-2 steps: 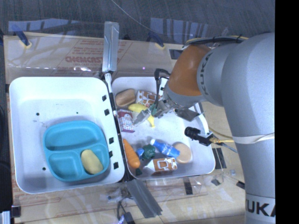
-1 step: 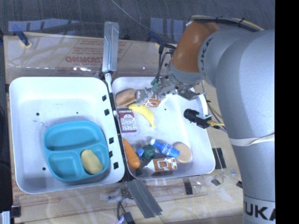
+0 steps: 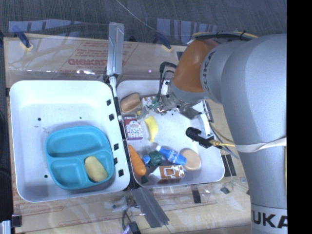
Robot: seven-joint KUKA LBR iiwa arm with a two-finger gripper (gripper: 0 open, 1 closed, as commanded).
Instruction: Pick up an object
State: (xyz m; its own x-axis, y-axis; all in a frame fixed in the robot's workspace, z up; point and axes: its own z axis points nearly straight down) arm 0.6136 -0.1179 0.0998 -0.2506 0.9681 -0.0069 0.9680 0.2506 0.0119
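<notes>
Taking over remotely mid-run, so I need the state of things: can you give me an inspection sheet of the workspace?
Surface: two white bins, left bin and right bin.
Job's things: right bin holds bread roll, banana, carrot, blue bottle, small red carton.
Clutter: blue tray in left bin, yellow potato-like item in its compartment.
Grippers: gripper low at right bin's far end; fingers unclear.
Cables: thin cable behind the bins.
Surroundings: dark carpet.

This is a robotics lab. An industrial arm [image 3: 243, 96] marked KUKA reaches over a tabletop [image 3: 63, 57] covered in taped-down clear plastic sheeting, where two white bins [image 3: 19, 96] sit clamped side by side. Toy food fills them, loose cables [image 3: 122, 9] trail across, and grey carpet [image 3: 58, 1] lies beyond.
</notes>
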